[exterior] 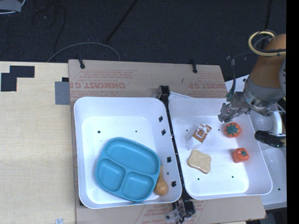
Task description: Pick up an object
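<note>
Camera view: two white bins sit side by side. The left bin (pixel 88 120) contains a blue divided tray (pixel 127 168) toward its near edge, with a tan pear-shaped piece (pixel 161 185) touching the tray's right side by the near right corner. The right bin (pixel 219 183) contains four items: a slice of toast (pixel 199 161) near the centre, a small brown-and-white carton (pixel 202 133) just behind it, an orange round fruit (pixel 231 129) and a tomato-like piece (pixel 240 155) along the right edge. The gripper (pixel 227 113) hovers just behind the orange fruit, holding nothing.
</note>
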`<state>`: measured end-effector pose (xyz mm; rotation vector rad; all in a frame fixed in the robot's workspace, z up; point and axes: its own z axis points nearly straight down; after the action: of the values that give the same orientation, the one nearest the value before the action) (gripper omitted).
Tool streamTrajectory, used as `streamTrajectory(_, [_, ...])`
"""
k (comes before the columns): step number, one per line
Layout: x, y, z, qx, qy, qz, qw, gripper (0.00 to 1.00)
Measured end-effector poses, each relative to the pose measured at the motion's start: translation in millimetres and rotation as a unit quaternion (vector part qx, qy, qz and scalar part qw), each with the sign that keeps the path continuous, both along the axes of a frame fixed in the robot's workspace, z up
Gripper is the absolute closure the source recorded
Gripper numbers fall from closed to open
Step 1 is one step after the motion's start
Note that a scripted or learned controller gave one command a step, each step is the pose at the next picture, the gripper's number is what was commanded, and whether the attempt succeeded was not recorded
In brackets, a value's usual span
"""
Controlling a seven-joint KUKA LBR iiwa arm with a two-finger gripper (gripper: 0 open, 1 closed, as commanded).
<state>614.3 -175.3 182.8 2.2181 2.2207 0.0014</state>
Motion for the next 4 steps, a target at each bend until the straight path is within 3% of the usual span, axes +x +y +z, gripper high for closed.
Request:
streamTrajectory(2, [1,-2,100,0.0002,0.000,0.001,1.0000,1.00])
streamTrajectory(4, [15,102,90,0.0015,0.003,0.001,1.0000,1.00])
